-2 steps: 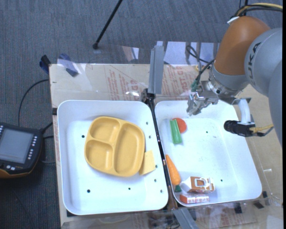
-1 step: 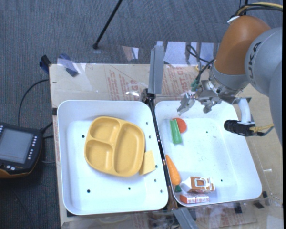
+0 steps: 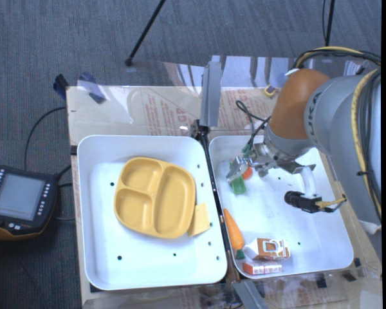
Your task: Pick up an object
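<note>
Carrot (image 3: 233,230) and carton (image 3: 268,248) crowd right bin's (image 3: 328,234) front.

Red print covers the clear sheet (image 3: 170,111) behind the bins — too blurred to read.

Dark grey ribbed carpet (image 3: 64,31) covers the floor around the bench (image 3: 109,111), whose pale top with a clear sheet lies toward twelve o'clock of the two bins. At nine o'clock a handheld control pendant (image 3: 19,201) with a lit grey screen rests on the carpet, its dark cable (image 3: 35,131) curving up toward the bench's corner. At twelve o'clock a thin black stand leg (image 3: 148,21) slants across the floor, and another thin pole (image 3: 329,15) rises at one o'clock.
</note>
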Robot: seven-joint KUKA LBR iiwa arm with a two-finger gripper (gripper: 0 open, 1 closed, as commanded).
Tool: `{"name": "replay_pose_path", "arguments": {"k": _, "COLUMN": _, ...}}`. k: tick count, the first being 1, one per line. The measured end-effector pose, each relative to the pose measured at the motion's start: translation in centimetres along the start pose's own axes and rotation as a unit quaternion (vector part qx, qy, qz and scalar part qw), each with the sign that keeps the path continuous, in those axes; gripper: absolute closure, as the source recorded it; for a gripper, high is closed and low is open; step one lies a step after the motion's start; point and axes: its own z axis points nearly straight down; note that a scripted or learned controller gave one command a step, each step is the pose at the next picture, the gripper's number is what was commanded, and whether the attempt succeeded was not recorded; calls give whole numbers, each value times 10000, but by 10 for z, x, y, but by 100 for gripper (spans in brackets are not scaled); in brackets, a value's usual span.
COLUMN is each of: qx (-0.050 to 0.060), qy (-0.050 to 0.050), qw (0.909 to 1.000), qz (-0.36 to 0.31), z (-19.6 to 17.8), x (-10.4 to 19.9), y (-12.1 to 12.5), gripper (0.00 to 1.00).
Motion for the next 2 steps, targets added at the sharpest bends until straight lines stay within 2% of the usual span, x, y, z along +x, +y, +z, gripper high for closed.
{"name": "replay_pose_path", "arguments": {"k": 1, "qx": -7, "qy": 2, "qw": 10000, "qz": -3, "z": -11, "x": 0, "y": 1, "gripper": 100}}
{"name": "replay_pose_path", "arguments": {"k": 2, "qx": -72, "qy": -8, "qw": 10000, "qz": 43, "z": -108, "x": 46, "y": 14, "gripper": 100}}
